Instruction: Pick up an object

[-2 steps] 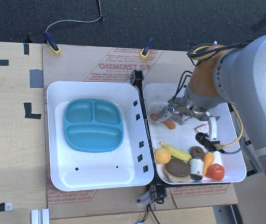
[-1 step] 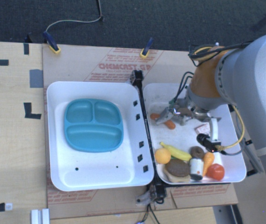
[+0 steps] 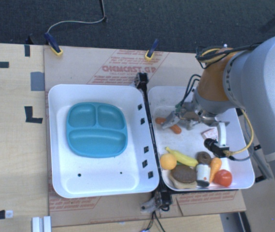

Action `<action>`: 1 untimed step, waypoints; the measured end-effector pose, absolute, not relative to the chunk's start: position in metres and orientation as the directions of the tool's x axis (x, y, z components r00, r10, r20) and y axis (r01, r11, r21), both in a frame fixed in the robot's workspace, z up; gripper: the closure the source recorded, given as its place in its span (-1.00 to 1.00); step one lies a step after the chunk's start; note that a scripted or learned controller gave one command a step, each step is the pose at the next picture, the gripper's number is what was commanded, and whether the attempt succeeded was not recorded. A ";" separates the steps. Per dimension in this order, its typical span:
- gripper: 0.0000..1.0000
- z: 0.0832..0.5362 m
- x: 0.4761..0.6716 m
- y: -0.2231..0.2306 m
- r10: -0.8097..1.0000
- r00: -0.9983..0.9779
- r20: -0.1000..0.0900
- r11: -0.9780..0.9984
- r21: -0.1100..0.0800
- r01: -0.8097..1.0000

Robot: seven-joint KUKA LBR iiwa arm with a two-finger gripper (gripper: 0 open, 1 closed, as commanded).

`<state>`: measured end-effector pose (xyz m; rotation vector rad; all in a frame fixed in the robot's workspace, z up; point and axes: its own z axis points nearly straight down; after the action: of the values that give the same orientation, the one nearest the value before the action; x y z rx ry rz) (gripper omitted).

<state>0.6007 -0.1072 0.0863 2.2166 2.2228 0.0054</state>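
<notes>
- Camera view: the pincer [image 3: 175,121] is low over the right bin [image 3: 247,180], towards the divider side of it, and a small orange-red piece [image 3: 168,124] lies at its tips. Whether that piece sits between the fingers or only beside them is too small to make out, and I cannot tell whether the pincer is spread or closed.
- Taking the right bin as landmark: the orange-red piece is in its upper left part, apart from the other items. Along its near edge lie an orange ball [image 3: 168,161], a yellow banana [image 3: 181,157], a brown round item [image 3: 184,174], a white cylinder [image 3: 203,173], a carrot [image 3: 215,165] and a red tomato [image 3: 223,178], crowded and touching one another.
- Beside the right bin, the left bin [image 3: 60,178] carries a blue divided plate [image 3: 97,129].
- Handling, as a judgement: these look like toy foods, so likely light, stiff and smooth. The orange-red piece is small and low, so it may skid on the slick bin floor; grip it across its narrow middle, fingers either side, pressing close to the floor.
</notes>
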 end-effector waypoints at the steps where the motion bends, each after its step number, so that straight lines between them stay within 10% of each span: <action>1: -1.00 0.086 0.484 -0.127 1.000 0.002 -0.001 -0.002 0.000 1.000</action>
<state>0.4836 -0.1271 0.0860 2.2228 2.2185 -0.0011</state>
